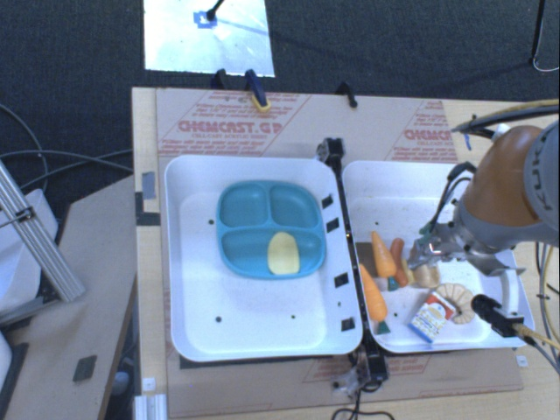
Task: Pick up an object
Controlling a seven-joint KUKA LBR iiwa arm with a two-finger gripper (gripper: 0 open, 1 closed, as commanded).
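My gripper (423, 254) hangs low over the middle of the right bin (394, 191), with the arm's orange band above it to the right. Just under its tip lies a small beige lump (426, 276); I cannot tell whether they touch. Left of the gripper lie an orange carrot (382, 254) and a shorter red-orange piece (400, 262). A second carrot (374, 294) rests along the divider. Near the front of the bin are a small white, blue and red box (429, 318) and a curled shrimp-like toy (455, 303).
The left bin (197, 304) holds a blue divided plate (249, 208) with a pale yellow piece (283, 254) in its front compartment. A black clipped divider (341, 234) separates the two bins. Cables trail at the far left and right.
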